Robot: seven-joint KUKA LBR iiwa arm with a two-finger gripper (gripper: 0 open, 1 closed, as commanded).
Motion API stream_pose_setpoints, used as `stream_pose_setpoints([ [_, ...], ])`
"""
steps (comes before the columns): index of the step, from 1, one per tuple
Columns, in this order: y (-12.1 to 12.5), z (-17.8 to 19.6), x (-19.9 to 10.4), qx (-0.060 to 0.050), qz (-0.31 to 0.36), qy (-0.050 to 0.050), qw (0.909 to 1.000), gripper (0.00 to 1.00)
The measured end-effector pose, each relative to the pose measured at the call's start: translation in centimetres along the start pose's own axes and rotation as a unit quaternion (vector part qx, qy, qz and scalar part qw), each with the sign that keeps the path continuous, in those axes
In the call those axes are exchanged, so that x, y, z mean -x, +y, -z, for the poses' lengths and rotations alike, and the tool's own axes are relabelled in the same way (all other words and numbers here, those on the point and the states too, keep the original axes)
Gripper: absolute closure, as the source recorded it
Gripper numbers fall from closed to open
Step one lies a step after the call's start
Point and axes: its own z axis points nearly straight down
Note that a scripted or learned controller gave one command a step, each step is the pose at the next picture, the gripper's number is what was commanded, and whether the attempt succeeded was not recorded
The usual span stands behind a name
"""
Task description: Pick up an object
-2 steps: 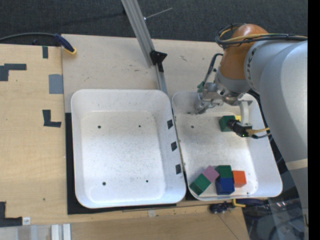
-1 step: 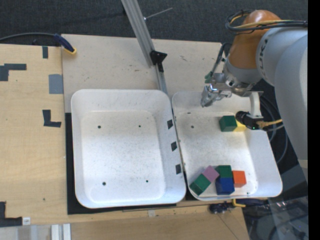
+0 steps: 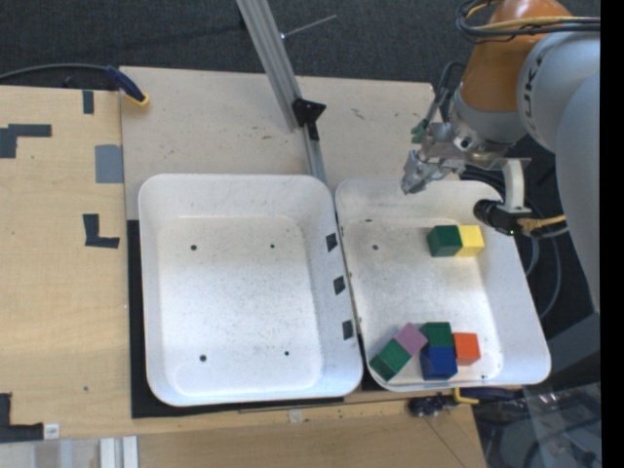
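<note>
Five blocks clustering at right bin (image 3: 517, 300) near edge: two green (image 3: 392, 359), one pink (image 3: 410, 338), one blue (image 3: 439, 361), one orange (image 3: 467, 347). Farther back, green block (image 3: 445, 241) touching yellow block (image 3: 471, 239). Gripper (image 3: 417, 180) hovering over bin's far rim, holding nothing; finger spread unclear.

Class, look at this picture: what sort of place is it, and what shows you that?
Probably a robotics lab bench for grasping trials. A robot arm hangs over two white bins, and the right one holds small coloured blocks to practise picking.
</note>
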Motion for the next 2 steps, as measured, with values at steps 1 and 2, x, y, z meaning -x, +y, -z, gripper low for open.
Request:
stream_pose_setpoints([
  [1,-2.7,-0.1,-5.5,-0.003,0.002,0.001,1.0,1.0],
  [2,-4.9,0.8,-9.2,-0.003,0.002,0.001,1.0,1.0],
])
